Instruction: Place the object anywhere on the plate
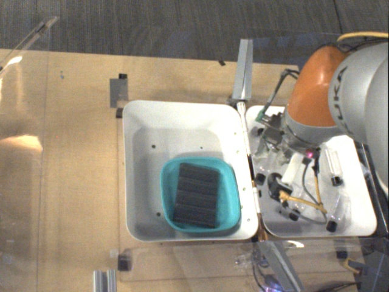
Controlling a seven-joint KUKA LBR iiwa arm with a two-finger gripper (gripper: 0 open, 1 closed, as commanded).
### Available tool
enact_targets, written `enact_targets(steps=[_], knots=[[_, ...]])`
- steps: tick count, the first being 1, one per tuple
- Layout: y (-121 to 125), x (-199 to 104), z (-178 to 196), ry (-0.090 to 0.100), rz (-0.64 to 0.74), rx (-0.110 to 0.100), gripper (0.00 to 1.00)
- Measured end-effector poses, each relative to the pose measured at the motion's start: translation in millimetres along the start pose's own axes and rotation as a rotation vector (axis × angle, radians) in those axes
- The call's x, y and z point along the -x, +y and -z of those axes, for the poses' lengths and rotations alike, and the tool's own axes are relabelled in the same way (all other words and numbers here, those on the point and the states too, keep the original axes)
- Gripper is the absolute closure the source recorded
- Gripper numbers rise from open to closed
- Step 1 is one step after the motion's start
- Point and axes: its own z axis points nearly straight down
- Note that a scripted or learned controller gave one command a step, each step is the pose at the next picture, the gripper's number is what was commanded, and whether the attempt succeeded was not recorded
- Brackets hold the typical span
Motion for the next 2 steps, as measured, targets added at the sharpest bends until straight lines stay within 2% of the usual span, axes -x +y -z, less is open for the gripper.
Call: enact_targets(steps=[1, 2], knots=[[-27.7, -36.9, 39.4, 0.000, 0.061, -0.001, 1.00], [5.1, -23.9, 50.1, -0.001, 0.166, 0.000, 1.00]])
